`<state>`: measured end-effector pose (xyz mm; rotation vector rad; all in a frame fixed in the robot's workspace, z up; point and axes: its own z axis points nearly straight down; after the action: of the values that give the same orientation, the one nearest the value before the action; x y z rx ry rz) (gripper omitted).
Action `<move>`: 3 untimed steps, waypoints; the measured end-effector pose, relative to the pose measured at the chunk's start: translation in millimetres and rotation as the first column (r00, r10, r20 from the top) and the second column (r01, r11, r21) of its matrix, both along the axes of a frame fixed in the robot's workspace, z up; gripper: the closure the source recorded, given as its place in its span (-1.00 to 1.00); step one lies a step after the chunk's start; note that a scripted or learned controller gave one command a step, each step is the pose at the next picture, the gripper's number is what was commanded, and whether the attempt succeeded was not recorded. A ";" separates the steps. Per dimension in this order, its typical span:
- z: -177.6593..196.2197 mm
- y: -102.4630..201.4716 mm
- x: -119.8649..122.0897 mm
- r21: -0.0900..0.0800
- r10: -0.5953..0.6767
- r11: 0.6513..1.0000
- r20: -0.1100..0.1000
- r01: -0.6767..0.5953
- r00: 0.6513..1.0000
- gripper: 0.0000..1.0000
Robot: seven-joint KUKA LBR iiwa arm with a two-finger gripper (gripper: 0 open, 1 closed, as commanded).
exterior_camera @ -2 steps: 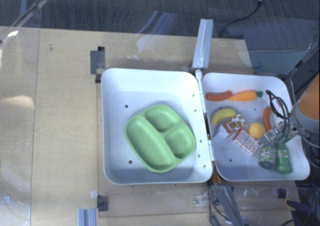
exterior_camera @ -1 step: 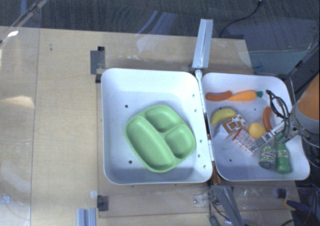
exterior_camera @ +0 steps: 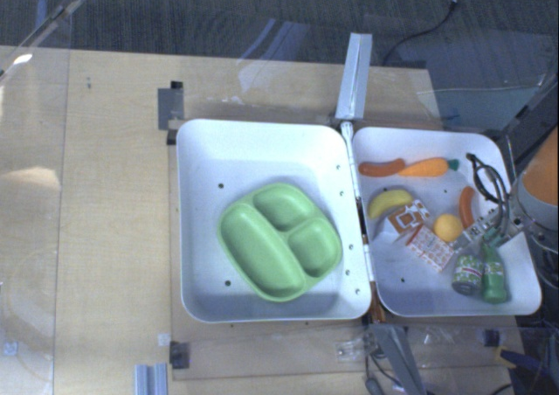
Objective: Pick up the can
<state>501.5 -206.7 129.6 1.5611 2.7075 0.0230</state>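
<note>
- Gripper [exterior_camera: 491, 236] low in the right bin [exterior_camera: 515, 301], near its right wall; finger state unclear
- Can [exterior_camera: 468, 273] just below it, beside a green bottle [exterior_camera: 493, 280], near the front rim

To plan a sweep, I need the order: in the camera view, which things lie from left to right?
Green three-part plastic plate → yellow toy banana → small yellow round fruit → green can → green bottle.

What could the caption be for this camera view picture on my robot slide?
Robot gripper hovering by the green can among toy food in the right bin; green tray in the left bin.
</note>
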 end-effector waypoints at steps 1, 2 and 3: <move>0.0 0.0 0.0 0.000 0.000 1.000 0.000 0.000 1.000 -1.00; -37.0 -0.6 9.9 -0.005 0.057 0.998 -0.007 -0.057 0.998 -1.00; -23.8 -3.4 16.5 -0.014 0.054 0.998 0.014 -0.054 0.998 1.00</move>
<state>518.0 -210.1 105.8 1.4780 2.7323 0.0157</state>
